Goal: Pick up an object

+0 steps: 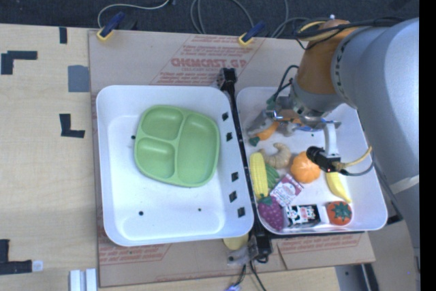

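The fingers [272, 120] hang low in the right bin [361, 129], near its far left corner, touching a small orange piece [270, 129]; whether they pinch it I cannot tell. Just nearer lie a knobbly ginger root [278, 155], a ridged corn cob [258, 174], an orange [305, 168], a banana [338, 185], purple grapes [270, 211] and a tomato [339, 212]. The left bin [119, 208] holds a smooth green divided plate [177, 145].
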`<state>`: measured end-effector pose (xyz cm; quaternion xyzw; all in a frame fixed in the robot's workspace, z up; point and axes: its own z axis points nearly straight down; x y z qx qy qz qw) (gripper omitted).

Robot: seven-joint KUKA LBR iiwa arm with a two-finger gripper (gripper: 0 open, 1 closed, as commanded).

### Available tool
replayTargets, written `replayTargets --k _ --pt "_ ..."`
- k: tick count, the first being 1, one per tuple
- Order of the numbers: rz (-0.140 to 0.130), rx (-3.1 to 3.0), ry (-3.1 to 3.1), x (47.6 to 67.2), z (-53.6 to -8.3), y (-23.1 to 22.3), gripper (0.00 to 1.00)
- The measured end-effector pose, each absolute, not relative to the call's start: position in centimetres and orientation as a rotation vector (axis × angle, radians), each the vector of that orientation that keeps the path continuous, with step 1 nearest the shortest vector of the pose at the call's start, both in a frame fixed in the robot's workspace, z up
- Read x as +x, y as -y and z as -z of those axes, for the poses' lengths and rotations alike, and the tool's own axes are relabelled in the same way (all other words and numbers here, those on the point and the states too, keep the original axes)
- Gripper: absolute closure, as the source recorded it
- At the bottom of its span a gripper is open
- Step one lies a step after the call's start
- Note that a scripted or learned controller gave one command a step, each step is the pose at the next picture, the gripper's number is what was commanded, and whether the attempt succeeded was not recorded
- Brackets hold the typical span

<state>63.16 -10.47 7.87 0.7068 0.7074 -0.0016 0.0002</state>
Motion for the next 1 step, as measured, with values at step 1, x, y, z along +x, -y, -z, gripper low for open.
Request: replayTargets --k 1 --pt "0.001 2.220 -2.222 63.39 -9.52 10.45 1.00"
